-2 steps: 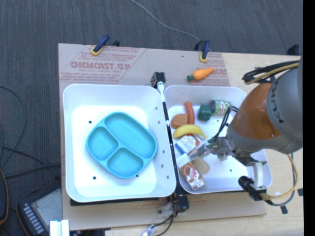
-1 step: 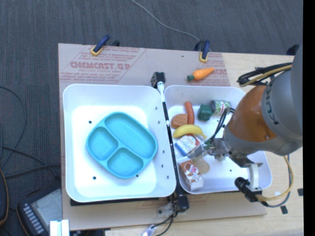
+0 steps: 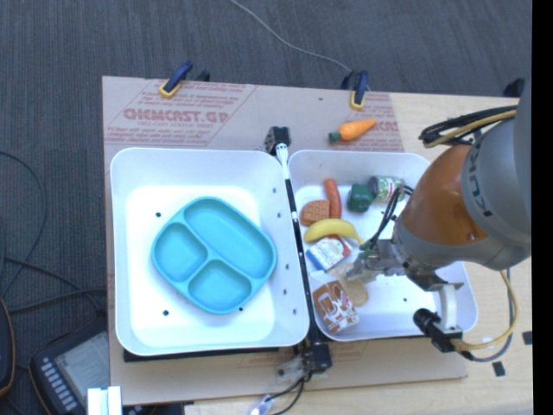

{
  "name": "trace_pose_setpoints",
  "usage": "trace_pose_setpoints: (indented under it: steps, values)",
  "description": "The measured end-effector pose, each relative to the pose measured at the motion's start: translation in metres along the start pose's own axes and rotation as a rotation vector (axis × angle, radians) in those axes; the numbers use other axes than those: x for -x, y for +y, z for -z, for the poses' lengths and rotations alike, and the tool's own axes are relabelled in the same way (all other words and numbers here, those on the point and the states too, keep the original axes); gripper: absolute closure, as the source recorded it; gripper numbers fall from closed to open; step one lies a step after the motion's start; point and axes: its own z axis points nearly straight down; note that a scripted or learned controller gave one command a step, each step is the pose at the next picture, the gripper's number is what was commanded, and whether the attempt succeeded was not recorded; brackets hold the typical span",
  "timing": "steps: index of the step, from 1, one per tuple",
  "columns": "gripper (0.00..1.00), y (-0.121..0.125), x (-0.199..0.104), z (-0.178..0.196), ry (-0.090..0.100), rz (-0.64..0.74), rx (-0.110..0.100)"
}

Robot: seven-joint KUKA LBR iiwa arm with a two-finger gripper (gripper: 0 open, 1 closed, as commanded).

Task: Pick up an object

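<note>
Reaching in from the right, the arm (image 3: 458, 206) is lowered over the right bin (image 3: 406, 322), where the candidate objects are clustered along its left side: a banana (image 3: 330, 229), a milk carton (image 3: 328, 253), a snack bag (image 3: 335, 307), a sausage (image 3: 333, 194) and a green item (image 3: 359, 198). The gripper (image 3: 363, 262) is placed just beside the carton, probably to take something from that heap; its opening cannot be told, as the wrist hides it. A blue tray (image 3: 213, 254) lies in the left bin (image 3: 138, 180). A toy carrot (image 3: 354, 130) rests outside on the bench.
</note>
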Motion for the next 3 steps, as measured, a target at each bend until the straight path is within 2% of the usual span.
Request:
trace_pose_setpoints:
  steps: [1,2,3]
  values:
    - [0.00,-0.0009,-0.0004,-0.0011,0.000,0.001,-0.003]
    - [1.00,-0.0002,-0.0006,0.0089,0.002,0.001,-0.003]
    - [0.00,-0.0002,-0.0007,0.0089,0.002,0.001,-0.003]
